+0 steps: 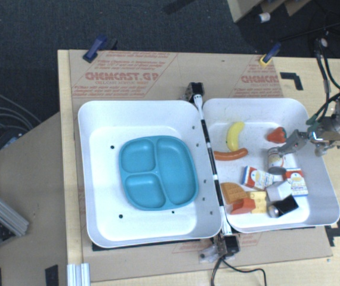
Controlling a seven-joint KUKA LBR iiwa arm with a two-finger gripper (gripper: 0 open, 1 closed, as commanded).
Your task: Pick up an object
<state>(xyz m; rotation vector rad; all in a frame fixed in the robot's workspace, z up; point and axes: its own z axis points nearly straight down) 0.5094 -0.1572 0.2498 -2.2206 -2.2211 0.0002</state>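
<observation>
Currently I judge the banana (235, 135), in the right bin (322, 183) near the divider, light, firm and smooth: grasp mid-length. End effector (296, 140) at the bin's right; opening and contents indeterminable.

A light wooden bench (68, 159) covered by a cardboard sheet (158, 70) printed with reddish lettering. Two shallow white bins sit side by side on the sheet, touching along their inner edges. The left bin (98, 124) is the larger in the frame; the right bin (322, 177) reaches close to the bench's right edge. A blue clamp (95, 49) grips the far left edge, and a small yellow and blue one, possibly another clamp (269, 55), sits at the far right.
</observation>
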